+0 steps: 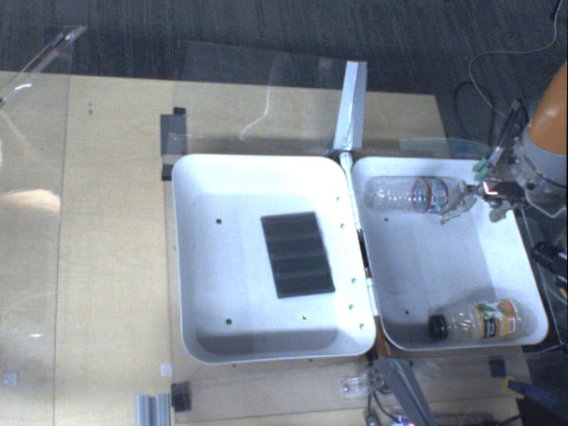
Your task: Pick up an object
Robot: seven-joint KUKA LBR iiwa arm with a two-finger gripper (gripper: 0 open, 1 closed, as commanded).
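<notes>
A clear plastic bottle (411, 193) with a red and blue label lies on its side at the back of the right bin (448, 273). My gripper (472, 202) hangs just to the right of that bottle's labelled end, close to it, low over the bin's back right corner. A second bottle (476, 321), with a black cap and a yellow-orange label, lies on its side in the front right corner of the same bin. In the left bin (204, 264) a flat black ribbed block (297, 254) rests near the middle.
The arm's orange band (550, 122) and grey wrist come in over the right bin's far right rim. Cables (506, 87) run behind the arm. A metal post (351, 105) stands behind the seam between the bins. Clamps and brackets sit at the bench's front edge.
</notes>
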